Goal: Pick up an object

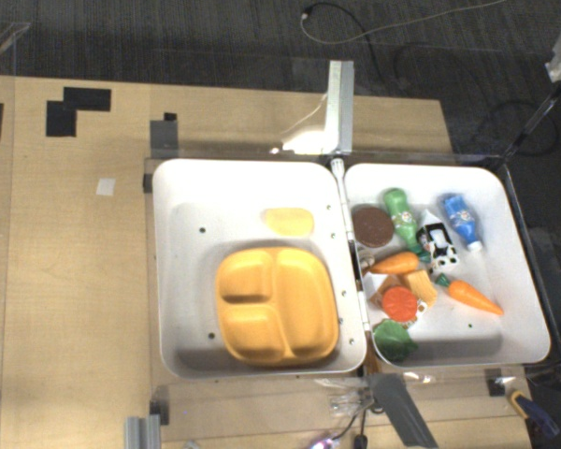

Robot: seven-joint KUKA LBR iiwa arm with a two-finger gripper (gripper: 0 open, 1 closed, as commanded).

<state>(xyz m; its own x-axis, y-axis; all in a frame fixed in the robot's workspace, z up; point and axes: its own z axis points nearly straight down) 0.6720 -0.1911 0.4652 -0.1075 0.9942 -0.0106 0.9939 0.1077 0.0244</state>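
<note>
Overhead slanted view of the wooden tabletop (65,279) carrying two shallow white bins side by side. The left bin (182,251) holds a yellow compartment tray (276,302) toward its 6 o'clock side, with a pale yellow flat piece (288,220) just beyond it at 12 o'clock. The right bin (514,251) holds the pickable objects, clustered toward its 9 o'clock side: a brown disc (372,224), a green bottle (398,211) just beside it at 3 o'clock, a blue bottle (460,219) farther toward 3 o'clock, a small black-and-white toy (437,243), two orange carrots (396,263) (471,296), a red round piece (399,304) and a green piece (393,340) near the 6 o'clock wall. The state of the tool cannot be told.
</note>
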